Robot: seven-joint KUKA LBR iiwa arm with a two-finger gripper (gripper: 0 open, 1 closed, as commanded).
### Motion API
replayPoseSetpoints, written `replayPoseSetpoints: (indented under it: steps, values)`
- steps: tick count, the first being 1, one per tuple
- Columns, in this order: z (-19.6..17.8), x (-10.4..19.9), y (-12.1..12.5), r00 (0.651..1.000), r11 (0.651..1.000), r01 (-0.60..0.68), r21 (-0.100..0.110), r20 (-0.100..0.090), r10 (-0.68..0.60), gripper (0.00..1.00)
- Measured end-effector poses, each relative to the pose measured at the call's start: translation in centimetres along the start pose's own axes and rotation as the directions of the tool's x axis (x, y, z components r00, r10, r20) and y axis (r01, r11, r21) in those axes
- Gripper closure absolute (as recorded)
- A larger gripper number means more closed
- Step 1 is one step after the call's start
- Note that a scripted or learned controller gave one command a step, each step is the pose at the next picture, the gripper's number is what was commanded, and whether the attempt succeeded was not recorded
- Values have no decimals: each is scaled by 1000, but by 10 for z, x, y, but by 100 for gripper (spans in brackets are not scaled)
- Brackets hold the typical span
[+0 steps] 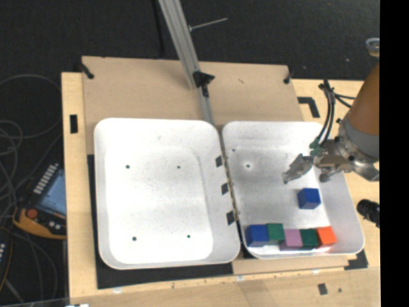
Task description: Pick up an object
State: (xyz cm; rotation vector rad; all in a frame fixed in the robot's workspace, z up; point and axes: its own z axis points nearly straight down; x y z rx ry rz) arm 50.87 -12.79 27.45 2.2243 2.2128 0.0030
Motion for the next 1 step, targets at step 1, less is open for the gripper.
replayPoseSetpoints:
  steps: [1]
  values:
    - [79, -86, -16, 1000, 1000, -2, 10, 1, 2, 0]
